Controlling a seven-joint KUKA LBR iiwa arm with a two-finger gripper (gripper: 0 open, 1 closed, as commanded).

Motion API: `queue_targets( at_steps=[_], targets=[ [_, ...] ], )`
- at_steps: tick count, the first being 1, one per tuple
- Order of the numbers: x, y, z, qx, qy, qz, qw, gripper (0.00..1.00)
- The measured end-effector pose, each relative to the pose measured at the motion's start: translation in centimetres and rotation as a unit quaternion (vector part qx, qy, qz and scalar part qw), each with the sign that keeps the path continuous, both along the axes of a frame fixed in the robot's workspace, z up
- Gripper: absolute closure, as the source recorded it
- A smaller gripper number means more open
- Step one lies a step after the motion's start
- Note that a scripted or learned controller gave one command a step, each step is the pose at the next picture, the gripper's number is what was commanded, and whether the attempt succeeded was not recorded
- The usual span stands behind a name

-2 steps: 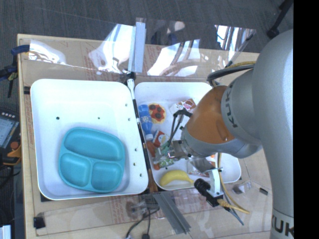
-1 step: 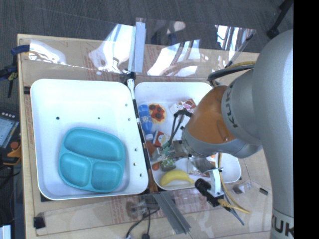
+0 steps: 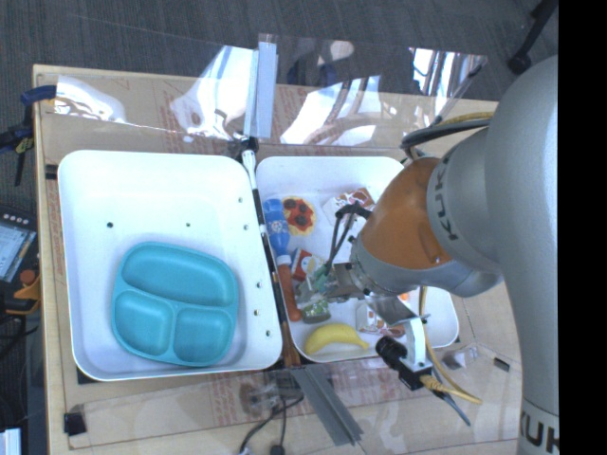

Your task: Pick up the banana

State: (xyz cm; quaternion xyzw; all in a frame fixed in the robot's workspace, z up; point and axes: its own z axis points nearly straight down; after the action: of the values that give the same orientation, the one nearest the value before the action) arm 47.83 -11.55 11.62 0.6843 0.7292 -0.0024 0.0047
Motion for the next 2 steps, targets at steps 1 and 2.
queue_targets(
  at_steps=[1,2],
  targets=[
    [0.0,0.0,0.0,-0.0002,0.0,0.001,1.0,0.0],
    [-0.2,-0.1,-2.4,0.0018,0.001,-0.012,0.9999,0.0]
  ],
)
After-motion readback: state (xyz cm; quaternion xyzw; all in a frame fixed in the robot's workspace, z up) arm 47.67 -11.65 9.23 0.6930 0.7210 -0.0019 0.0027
